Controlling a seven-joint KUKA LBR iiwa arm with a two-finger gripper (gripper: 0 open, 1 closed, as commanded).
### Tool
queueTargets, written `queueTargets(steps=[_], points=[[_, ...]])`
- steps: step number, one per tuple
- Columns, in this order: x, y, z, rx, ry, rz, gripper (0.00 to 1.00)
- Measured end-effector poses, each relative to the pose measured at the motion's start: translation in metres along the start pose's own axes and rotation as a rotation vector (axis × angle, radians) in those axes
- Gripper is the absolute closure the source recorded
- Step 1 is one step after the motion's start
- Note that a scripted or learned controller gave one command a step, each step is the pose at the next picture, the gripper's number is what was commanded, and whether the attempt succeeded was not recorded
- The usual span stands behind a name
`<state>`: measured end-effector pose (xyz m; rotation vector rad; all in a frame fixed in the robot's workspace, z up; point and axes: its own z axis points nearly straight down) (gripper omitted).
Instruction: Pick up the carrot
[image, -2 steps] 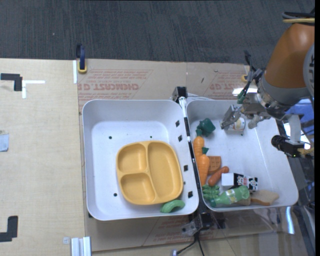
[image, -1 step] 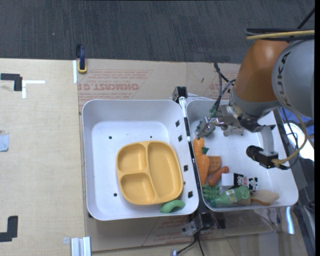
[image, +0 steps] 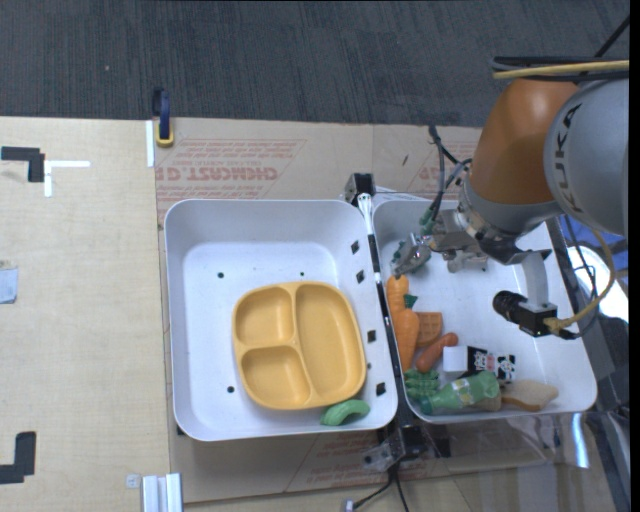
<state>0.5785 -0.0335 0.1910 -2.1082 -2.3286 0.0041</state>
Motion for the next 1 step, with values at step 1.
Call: queueTargets(steps=[1], points=[[0.0000,0.0000,0.0000,0.000,0.000,0.000,0.00]])
